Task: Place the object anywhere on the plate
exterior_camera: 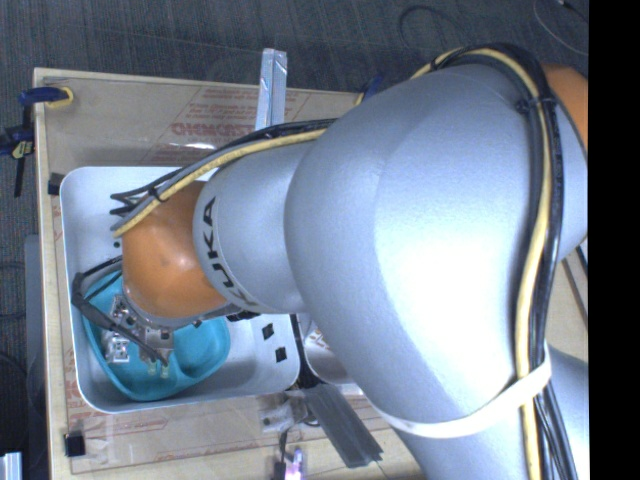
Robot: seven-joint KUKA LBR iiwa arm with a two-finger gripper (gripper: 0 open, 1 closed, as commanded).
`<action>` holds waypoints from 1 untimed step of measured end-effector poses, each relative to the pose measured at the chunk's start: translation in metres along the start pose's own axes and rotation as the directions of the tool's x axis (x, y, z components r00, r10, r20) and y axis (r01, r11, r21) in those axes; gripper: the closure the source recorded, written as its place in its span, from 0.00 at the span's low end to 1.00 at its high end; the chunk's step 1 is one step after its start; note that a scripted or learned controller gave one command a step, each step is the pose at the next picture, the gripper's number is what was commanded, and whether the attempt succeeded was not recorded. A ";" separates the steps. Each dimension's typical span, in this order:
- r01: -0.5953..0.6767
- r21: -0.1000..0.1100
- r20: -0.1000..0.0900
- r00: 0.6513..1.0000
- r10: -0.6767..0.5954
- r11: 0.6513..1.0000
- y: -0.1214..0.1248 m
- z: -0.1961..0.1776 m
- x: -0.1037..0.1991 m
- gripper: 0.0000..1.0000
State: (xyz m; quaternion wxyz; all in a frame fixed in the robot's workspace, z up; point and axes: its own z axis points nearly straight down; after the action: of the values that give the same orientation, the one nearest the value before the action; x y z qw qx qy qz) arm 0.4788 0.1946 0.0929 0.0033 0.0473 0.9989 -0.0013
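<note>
A teal plate (203,354) lies in the near part of the left white bin (72,258). My gripper (140,350) hangs straight over the plate's left half, low and close to its surface, below the orange wrist band (165,263). The grey arm (420,238) crosses from the right and covers most of both bins. The wrist and black cables hide whatever lies under the gripper.
The left bin's white floor shows along its left wall and far corner. A strip of the right bin (322,356) peeks out under the arm. A metal post (272,86) stands at the bench's far edge, and a blue clamp (42,96) grips its far left corner.
</note>
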 end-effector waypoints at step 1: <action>-0.005 0.001 0.008 1.000 0.005 1.000 -0.003 -0.002 -0.004 0.00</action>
State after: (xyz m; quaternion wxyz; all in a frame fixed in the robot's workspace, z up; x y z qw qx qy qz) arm 0.4824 0.1914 0.0952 0.0072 0.0498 0.9987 -0.0019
